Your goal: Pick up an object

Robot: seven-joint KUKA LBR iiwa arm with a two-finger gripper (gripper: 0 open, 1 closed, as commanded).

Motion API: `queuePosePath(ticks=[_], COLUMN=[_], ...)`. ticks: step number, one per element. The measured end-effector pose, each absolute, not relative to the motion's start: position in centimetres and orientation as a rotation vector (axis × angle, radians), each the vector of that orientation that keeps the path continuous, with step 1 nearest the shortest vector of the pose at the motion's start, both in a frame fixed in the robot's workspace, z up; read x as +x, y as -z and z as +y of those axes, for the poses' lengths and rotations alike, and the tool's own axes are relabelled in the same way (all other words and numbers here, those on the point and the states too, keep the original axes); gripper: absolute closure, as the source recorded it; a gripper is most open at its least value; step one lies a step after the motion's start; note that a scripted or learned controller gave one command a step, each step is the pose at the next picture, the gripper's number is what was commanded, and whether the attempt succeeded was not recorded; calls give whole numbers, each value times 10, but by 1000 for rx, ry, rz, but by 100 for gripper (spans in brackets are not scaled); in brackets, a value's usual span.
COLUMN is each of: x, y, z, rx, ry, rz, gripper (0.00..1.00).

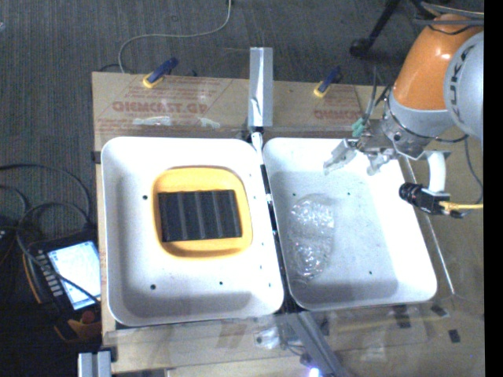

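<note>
A yellow tray-like object with a black ribbed insert [202, 211] lies flat in the middle of the left bin [126, 163]. A crumpled clear plastic wrapper [310, 232] lies in the right bin [393, 265], left of centre. My gripper [357, 158] hangs over the far part of the right bin, up and to the right of the wrapper. Its two pale fingers are spread apart with nothing between them.
The grey and orange arm [440, 69] comes in from the upper right. A black connector with a yellow cable [424, 198] juts over the right bin's right rim. A metal divider post [260, 93] stands behind the bins. Two clamps [159, 71] hold the cardboard backing.
</note>
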State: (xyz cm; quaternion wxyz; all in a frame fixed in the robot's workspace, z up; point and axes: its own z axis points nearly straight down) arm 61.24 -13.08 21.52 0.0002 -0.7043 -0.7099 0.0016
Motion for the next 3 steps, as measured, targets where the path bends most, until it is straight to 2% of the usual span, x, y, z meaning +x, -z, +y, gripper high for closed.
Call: queuePosePath(ticks=[1, 2, 3], x=[583, 583, 583], y=[-98, -98, -106], z=[-105, -105, -103], rx=[-2148, -2148, -2146], ry=[3, 3, 5], rz=[-2289, -2289, -2288], gripper=[0, 0, 100])
